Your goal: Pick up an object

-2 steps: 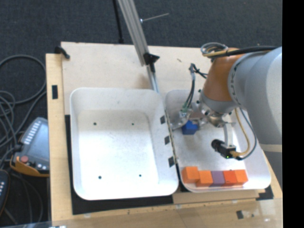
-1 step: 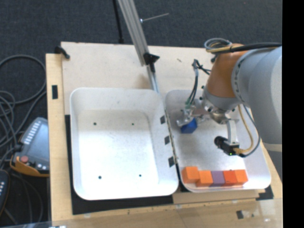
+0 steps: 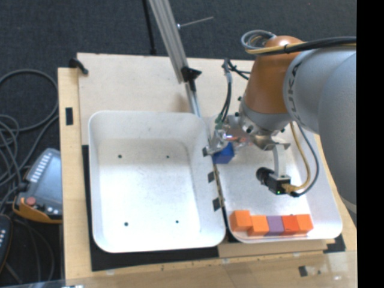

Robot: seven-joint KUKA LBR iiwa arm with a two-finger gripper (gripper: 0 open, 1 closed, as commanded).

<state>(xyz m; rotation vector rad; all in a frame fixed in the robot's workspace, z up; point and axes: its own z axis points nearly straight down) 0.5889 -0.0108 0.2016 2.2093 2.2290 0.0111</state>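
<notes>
A grey handheld control pendant with an orange edge is lying on the dark carpeted floor at the far left, among loops of black cable. Beside it the pale wooden bench top is carrying the left shallow white plastic bin, its floor speckled and marked with a few dark dots. A slanted aluminium rail is rising from the back of the bench, between the two bins.

Just past the divide, at the upper left corner of the right shallow white plastic bin, a small blue block is sitting right under the two-finger gripper, which is pressing down close against it. I cannot tell from here how far apart the fingers are standing, or whether the block is between them. The block is too compact and too covered to give a clear long axis or heading.

Above it the grey arm with its orange band is reaching in from the right. Along the near wall of the right bin a row of orange blocks with one purple block is running left to right.
</notes>
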